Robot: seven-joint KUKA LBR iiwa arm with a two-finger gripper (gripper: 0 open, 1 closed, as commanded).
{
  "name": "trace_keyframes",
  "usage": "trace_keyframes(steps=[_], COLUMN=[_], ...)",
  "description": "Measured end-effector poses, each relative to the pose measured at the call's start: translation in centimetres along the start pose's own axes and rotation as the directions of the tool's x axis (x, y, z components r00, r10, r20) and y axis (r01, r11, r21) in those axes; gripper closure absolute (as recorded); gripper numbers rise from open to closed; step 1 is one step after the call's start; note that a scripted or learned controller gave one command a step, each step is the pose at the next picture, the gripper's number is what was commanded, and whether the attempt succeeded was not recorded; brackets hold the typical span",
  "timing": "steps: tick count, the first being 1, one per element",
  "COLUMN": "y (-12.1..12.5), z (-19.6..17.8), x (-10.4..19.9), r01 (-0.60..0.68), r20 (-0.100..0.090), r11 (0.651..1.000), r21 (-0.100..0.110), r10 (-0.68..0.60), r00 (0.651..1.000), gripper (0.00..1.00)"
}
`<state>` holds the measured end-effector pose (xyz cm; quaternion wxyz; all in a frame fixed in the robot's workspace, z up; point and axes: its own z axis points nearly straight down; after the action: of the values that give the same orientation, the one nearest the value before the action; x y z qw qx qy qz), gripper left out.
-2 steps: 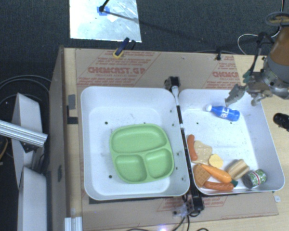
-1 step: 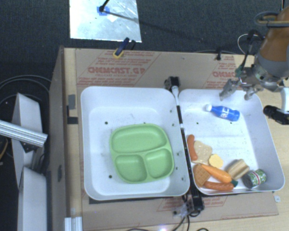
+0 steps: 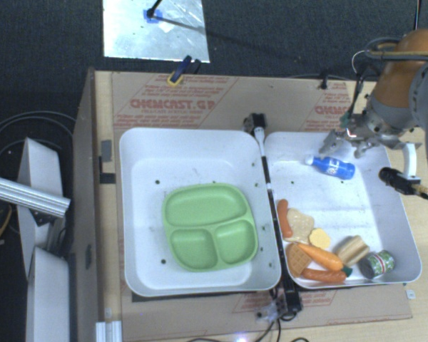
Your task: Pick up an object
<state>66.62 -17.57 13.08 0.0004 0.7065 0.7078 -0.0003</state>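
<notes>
arm [image 3: 406, 77] cut off at R edge | gripper [image 3: 351, 142] fingers unclear

My claw [image 3: 351, 138] hangs over the far end of the right bin [image 3: 392, 212], just above a blue bottle [image 3: 333, 166] lying on its side. A green divided tray [image 3: 210, 226] sits in the left bin [image 3: 143, 191].

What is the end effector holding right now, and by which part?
Nothing that can be seen. The end effector hangs over the far end of the right bin, just above the blue bottle, which lies on the bin floor and is not between the fingers.
</notes>
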Motion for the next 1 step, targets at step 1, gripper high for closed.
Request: trace_keyframes(steps=[1], y=[-0.54], z=[2.42], x=[0.00], r01=[0.000], r20=[0.000], r11=[1.000], r21=[-0.002], r10=[0.000], r00=[1.000], gripper=[0.00])
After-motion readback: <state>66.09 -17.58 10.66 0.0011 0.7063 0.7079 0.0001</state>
